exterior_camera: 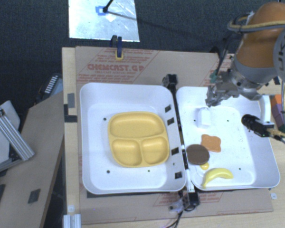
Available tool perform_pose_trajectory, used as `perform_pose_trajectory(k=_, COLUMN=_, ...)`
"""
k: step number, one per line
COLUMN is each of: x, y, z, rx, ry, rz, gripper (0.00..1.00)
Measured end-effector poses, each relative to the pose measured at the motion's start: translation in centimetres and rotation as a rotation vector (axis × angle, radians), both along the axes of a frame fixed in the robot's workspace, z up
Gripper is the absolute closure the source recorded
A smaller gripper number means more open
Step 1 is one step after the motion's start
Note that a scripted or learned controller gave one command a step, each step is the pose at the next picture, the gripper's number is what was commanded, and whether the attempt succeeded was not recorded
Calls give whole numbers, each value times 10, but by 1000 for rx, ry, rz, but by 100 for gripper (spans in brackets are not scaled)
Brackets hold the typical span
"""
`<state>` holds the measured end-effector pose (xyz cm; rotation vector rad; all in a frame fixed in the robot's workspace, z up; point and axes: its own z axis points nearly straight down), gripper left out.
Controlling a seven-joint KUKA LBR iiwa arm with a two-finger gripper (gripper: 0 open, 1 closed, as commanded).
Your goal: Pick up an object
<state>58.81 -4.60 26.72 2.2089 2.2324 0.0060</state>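
Right bin (pixel 256 175): gripper (pixel 213 100) above small white block (pixel 204 117), claw state unclear.

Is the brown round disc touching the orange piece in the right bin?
Touching. In the camera view the brown disc overlaps the lower left edge of the orange piece, with no white bin floor visible between them.

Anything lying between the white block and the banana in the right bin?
Yes. In the camera view, an orange piece and a brown disc lie between the white block and the banana.
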Motion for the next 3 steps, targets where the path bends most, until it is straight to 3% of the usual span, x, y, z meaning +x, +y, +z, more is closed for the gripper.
perform_pose_trajectory(k=1, x=14, y=54, z=-19, rx=0, ry=2, rz=-1, gripper=100)
perform_pose_trajectory(k=3, x=51, y=157, z=-18, rx=1, ry=0, rz=-1, gripper=100)
